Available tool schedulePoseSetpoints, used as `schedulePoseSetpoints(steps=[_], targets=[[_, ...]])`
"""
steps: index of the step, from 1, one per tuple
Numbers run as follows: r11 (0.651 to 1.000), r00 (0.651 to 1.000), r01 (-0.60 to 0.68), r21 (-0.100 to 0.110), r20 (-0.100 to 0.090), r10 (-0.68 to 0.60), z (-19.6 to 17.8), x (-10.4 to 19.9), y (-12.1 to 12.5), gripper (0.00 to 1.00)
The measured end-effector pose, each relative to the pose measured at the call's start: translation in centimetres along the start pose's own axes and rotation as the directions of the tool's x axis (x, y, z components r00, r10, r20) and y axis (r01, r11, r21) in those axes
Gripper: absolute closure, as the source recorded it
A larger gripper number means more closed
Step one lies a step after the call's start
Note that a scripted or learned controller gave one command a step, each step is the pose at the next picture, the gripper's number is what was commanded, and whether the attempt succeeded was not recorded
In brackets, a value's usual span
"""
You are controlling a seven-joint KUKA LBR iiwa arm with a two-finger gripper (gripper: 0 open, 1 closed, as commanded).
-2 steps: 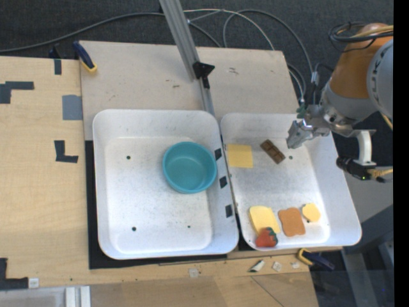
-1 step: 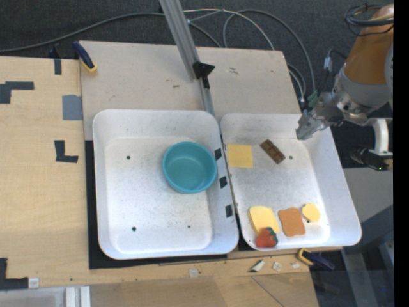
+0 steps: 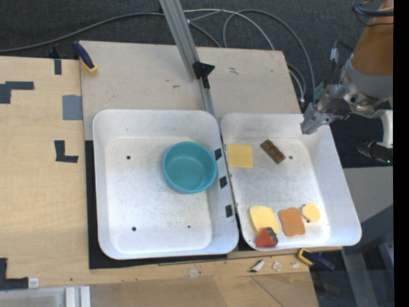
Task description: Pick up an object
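Bins sit side by side on the bench (image 3: pixel 160 62), seen from above at a slant. Left bin (image 3: pixel 115 171) holds a teal bowl (image 3: pixel 189 166), upright and open side up, a little toward 2 o'clock of that bin's centre. Right bin (image 3: pixel 332 190) carries the small items: a pale yellow square slice (image 3: pixel 239 155) at about 10 o'clock on its floor, just beside the wall shared with the left bin, and a dark brown bar (image 3: pixel 272 151) lying at a slant near 12 o'clock, apart from the slice. Along the 6 o'clock edge, a yellow piece (image 3: pixel 261 217), a red strawberry-like piece (image 3: pixel 266 237), an orange-brown slice (image 3: pixel 292 222) and a small yellow round piece (image 3: pixel 310 212) cluster together, the red one touching the yellow piece at its 5 o'clock side.

Grey arm with its orange band (image 3: pixel 374 50) reaches in from 3 o'clock. Its hand (image 3: pixel 310 121) hangs over the right bin's rim at roughly 2 o'clock, well apart from the cluster and nearest the dark brown bar. Nothing is visible in its grip; how wide it stands cannot be told from this angle. A blue clamp with a yellow tip (image 3: pixel 84 57) rests at the bench's 10 o'clock corner.
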State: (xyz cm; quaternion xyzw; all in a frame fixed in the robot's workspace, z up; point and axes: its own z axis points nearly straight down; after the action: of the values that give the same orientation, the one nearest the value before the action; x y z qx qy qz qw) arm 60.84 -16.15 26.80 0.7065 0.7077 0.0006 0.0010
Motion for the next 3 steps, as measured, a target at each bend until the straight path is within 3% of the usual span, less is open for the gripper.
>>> schedulePoseSetpoints(steps=[3], targets=[[1.0,1.0,0.005,0.004,-0.002,-0.005,1.9,16.1,-1.7,1.0]])
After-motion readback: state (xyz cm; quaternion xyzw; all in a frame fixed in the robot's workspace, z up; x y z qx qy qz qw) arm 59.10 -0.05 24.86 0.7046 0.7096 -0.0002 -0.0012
